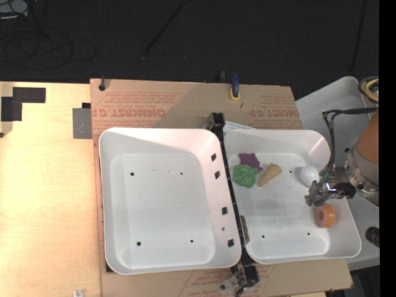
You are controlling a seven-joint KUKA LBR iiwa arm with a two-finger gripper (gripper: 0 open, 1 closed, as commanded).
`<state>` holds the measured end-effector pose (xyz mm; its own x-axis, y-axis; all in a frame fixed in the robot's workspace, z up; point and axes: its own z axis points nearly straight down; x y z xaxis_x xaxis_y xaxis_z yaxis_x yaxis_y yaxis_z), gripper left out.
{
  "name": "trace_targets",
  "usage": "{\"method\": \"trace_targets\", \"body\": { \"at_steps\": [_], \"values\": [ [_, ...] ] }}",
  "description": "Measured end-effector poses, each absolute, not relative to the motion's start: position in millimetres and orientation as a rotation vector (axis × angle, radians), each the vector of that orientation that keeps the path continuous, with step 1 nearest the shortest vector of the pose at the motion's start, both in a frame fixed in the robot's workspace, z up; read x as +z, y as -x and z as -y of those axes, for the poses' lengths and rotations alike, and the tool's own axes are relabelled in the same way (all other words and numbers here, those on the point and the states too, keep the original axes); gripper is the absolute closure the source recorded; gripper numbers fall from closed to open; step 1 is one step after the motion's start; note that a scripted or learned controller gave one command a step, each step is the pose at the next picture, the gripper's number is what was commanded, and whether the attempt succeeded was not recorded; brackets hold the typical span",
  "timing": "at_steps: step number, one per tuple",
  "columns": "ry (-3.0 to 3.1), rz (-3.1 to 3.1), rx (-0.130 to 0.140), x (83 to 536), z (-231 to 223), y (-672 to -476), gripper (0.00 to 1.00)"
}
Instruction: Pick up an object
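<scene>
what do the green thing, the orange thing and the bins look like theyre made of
Green thing: probably soft plastic or rubber, with a lumpy outline and a matte look. Orange thing: likely smooth plastic, rounded, with a slight sheen. Bins: white moulded plastic by the look, with rounded corners and light glare on the walls.

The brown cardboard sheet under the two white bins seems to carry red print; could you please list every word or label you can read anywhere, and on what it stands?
"CHEMCRZT", roughly: red print on the brown cardboard sheet, behind the left white bin; it stands upside down and blurred, so the letters are uncertain.
Red print on the cardboard behind the right white bin: too blurred to read.
Red print along the cardboard's near edge: too small to read.
</scene>
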<state>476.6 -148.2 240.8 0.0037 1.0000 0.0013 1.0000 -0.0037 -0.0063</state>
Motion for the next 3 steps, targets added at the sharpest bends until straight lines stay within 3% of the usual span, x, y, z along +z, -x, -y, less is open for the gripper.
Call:
{"method": "trace_targets", "body": {
  "at_steps": [1, 2, 3],
  "values": [
    [2.217, 2.233, -0.01, 338, 88, -477.4, 1.0],
    [2.213, 2.211, 0.014, 122, 92, -472.3, 1.0],
    [2.225, 2.209, 0.006, 139, 93, -474.3, 1.0]
  ]
}}
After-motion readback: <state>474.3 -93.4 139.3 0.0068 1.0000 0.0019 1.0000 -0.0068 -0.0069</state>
